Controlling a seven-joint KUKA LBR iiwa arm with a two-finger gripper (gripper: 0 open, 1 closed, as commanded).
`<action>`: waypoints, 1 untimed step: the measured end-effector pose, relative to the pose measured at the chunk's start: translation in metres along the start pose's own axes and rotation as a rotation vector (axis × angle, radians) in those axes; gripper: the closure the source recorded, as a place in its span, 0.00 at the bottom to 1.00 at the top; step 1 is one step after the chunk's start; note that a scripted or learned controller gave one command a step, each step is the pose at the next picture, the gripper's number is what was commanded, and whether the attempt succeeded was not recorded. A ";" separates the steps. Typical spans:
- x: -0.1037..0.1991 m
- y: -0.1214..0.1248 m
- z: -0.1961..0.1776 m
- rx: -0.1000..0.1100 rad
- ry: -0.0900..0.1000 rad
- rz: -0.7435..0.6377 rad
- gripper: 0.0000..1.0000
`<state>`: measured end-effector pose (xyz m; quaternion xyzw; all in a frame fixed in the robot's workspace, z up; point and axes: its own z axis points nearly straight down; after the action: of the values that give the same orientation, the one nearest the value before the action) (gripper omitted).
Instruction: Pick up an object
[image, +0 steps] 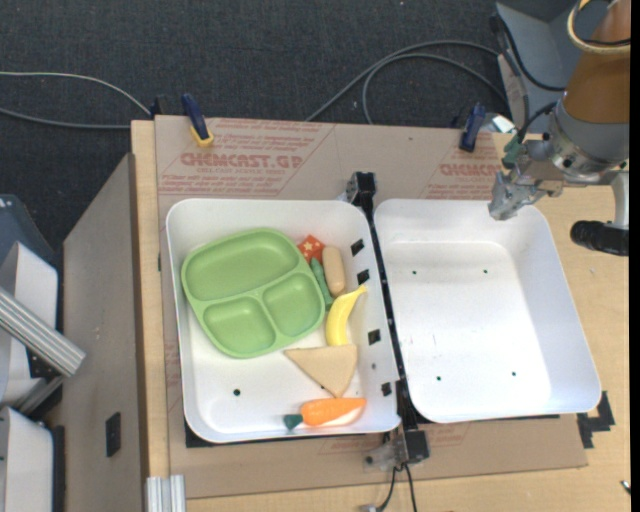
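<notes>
Six toys fill the left bin (190, 300); the banana (341, 315), its length running near-to-far, lies well left of the gripper (505, 203), whose opening cannot be told.

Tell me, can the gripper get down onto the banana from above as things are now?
Probably yes. The banana lies uncovered in the left bin, beside the green tray, nothing over it. The gripper hangs over the right bin's far corner.

Green divided tray (250, 290), banana (343, 315), sausage (333, 268), tan wedge (325, 365) and carrot (332, 411) in the left bin (200, 420).
</notes>
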<state>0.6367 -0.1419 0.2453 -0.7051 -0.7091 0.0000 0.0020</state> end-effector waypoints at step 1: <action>0.058 0.001 0.012 0.000 0.000 -0.001 1.00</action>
<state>0.6376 -0.0834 0.2332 -0.7049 -0.7093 0.0001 0.0019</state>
